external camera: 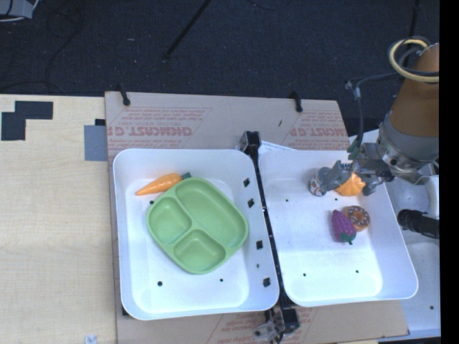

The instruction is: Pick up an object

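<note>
Tool [343,180] sits low in the right bin [315,278] against an orange object [353,187]; grip state unclear.

The hand [337,178] is low in the right bin [315,271], touching an orange toy [352,186]. At 5 o'clock from it lie purple grapes [343,225] and a donut [358,217]. The left bin [136,278] has a green plate [197,224] and a carrot [159,184].

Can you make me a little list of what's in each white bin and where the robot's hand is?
left bin: green divided plate, toy carrot by its upper left edge
right bin: purple toy grapes, round donut-like toy, orange toy
gripper: low in the right bin's upper part, next to the orange toy
arm: reaches in from the right
</note>
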Motion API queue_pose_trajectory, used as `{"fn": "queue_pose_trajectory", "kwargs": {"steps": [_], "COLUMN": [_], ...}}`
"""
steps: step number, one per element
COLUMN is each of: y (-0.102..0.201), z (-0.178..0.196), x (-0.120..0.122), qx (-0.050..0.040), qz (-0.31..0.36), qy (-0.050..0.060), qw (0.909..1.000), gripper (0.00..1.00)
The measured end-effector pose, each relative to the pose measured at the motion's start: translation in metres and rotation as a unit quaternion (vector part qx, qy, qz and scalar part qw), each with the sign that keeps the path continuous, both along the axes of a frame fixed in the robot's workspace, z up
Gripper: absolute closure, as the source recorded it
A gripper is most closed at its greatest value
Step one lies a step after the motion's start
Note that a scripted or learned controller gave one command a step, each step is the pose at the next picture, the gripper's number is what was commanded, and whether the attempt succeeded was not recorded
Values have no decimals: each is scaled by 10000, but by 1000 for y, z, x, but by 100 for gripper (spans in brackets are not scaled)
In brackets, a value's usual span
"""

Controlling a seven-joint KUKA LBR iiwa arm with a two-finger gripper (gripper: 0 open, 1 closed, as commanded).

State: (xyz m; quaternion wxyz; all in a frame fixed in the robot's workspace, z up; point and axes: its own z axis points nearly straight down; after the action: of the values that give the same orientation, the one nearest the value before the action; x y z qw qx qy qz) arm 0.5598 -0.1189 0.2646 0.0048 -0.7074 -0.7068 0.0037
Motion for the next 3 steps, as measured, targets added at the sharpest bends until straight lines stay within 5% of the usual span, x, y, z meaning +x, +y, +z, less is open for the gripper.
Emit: {"fn": "queue_pose_trajectory", "kwargs": {"steps": [1,3], "y": [0,-2], "z": [5,-102], "x": [2,-7], "qx": [-8,2], "qz": [7,4], "qy": [-52,-17], "qw": [10000,10000], "gripper": [0,0]}}
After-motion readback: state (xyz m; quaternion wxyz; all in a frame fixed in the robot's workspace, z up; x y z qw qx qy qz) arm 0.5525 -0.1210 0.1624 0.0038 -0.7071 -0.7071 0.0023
